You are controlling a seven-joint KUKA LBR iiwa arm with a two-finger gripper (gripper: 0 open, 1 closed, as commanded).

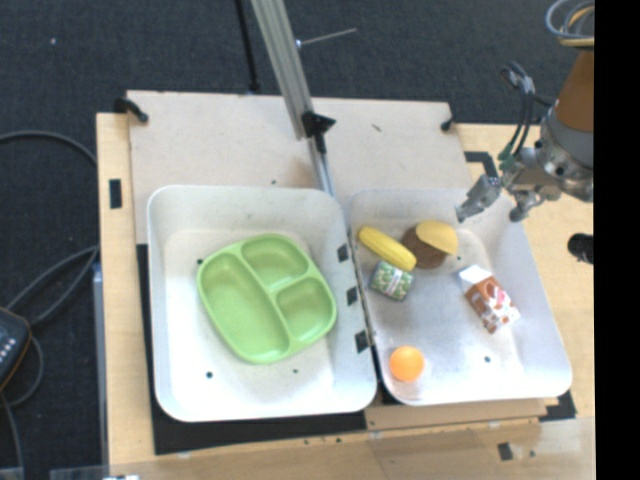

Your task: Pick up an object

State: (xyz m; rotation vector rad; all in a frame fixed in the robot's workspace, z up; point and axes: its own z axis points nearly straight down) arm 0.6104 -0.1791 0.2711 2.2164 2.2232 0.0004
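Observation:
The right bin holds a yellow banana, a brown and yellow burger-like toy, a small green can, an orange ball and a red and white carton. My gripper hangs over the bin's far right corner, open, with nothing between its two fingers. It is up and to the right of the burger toy, apart from every object.
The left bin holds a green divided plate. A slanted metal pole rises from the back between the bins. The grey arm with its orange band comes in at the right edge.

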